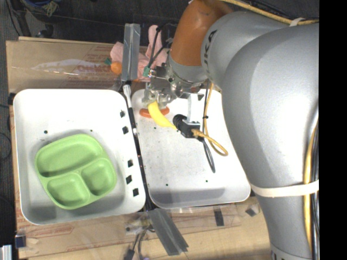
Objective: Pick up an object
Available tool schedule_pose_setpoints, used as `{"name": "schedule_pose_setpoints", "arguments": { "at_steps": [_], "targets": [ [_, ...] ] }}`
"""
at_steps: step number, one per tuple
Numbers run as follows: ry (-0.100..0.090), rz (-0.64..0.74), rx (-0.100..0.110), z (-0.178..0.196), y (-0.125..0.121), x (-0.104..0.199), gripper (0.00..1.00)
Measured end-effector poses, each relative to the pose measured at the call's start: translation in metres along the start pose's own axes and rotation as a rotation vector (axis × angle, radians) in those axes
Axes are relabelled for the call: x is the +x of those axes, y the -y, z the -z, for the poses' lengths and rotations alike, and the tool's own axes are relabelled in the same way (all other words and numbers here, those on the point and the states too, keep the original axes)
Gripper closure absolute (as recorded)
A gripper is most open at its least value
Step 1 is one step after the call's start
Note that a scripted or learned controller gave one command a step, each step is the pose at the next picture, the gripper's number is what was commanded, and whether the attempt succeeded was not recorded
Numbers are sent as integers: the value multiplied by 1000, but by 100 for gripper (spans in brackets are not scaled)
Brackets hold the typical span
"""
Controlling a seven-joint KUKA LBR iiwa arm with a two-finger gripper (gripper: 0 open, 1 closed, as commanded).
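A yellow banana [160, 116] sits at the back of the right bin [184, 191], slanting down to the right. A small orange-red piece [145, 112] shows beside its upper end, partly hidden by it. My gripper [156, 97] hangs right over the banana's upper end, close to or touching it. The wrist hides whether the banana is gripped. In the left bin [32, 107] lies a green divided tray [75, 169].
A thin dark stick [209, 157] lies in the right bin, right of the banana. Pink cloth [118, 52] and a small orange thing [115, 67] lie behind the bins. The arm covers the right bin's right side. A ridge with black clips [132, 145] divides the bins.
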State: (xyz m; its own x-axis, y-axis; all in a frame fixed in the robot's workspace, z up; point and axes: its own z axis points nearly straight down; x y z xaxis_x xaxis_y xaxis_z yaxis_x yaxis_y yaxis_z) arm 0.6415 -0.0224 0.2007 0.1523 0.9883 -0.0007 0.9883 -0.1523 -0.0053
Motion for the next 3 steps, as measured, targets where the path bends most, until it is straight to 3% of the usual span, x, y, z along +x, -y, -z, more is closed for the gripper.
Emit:
{"name": "schedule_pose_setpoints", "arguments": {
  "at_steps": [1, 2, 3],
  "targets": [
    [1, 35, 1, 38, 89, -53, 100],
    [1, 58, 0, 72, -2, -87, 100],
    [0, 417, 3, -69, -26, -64, 100]
  ]
}}
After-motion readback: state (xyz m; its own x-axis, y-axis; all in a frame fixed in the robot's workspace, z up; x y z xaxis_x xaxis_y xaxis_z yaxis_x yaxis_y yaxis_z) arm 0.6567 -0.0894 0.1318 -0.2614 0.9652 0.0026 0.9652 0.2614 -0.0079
